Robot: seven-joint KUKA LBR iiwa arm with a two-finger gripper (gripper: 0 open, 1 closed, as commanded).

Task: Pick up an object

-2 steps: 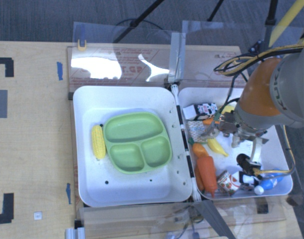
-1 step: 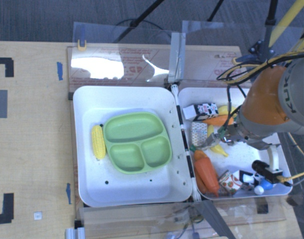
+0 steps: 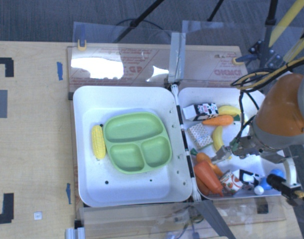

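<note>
Lying in the near end of the right bin (image 3: 217, 90): a fat orange carrot (image 3: 207, 176), a red-and-white can (image 3: 232, 182) touching it, and a small blue piece (image 3: 277, 175) further right. Hovering just beyond and above these, the tool (image 3: 223, 156), close over the carrot's far tip and beside a banana (image 3: 218, 138). Judging the pick as not yet done: nothing showing in the tool's grasp, everything resting in the bin. Not possible to tell whether the tool is open or closed. Remaining: closing on one item and lifting it clear. Reaching in from the right, the grey arm (image 3: 284, 108) bending low over the bin, wrist angled down and leftward. Sitting in the left bin (image 3: 122, 99): a green divided plate (image 3: 137, 141) and a corn cob (image 3: 97, 141).
</note>
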